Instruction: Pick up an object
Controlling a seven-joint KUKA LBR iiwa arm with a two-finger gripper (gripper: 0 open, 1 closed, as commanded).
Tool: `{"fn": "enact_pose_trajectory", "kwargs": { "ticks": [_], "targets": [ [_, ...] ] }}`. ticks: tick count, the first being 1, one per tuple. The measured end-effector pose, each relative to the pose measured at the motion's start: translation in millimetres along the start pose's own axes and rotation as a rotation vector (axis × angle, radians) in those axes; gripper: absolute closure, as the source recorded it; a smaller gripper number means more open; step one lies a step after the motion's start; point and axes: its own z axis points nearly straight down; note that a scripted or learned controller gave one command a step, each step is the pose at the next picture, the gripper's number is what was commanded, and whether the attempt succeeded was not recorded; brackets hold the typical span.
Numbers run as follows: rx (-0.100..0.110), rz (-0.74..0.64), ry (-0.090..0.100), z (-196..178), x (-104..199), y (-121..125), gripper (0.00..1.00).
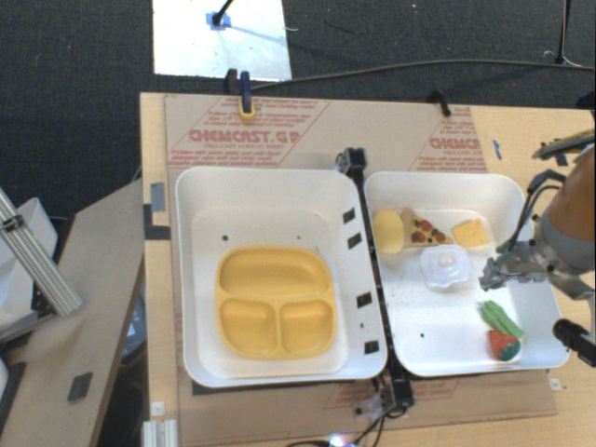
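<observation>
I've got the gripper (494,276) hanging over the right bin (466,366), can't tell how it's set. The toy carrot (502,331) sits just below it, clear plastic lid (444,267) just left. Drift left and I'd probably hit that slippery lid instead.

Glossy yellow plastic tray (276,303) in smooth white bin (200,240).

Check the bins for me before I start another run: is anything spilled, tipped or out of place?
Nothing stands out. The yellow divided plate lies flat in the left bin; the food toys, including the carrot, lie inside the right bin.
</observation>
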Motion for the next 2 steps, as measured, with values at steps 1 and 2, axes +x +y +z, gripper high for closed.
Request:
{"fn": "enact_pose_trajectory", "kwargs": {
  "ticks": [1, 2],
  "targets": [
    [-0.002, -0.005, -0.001, -63, -1, 1, 1.00],
    [0.000, -0.005, 0.000, -89, -2, 2, 1.00]
  ]
}}
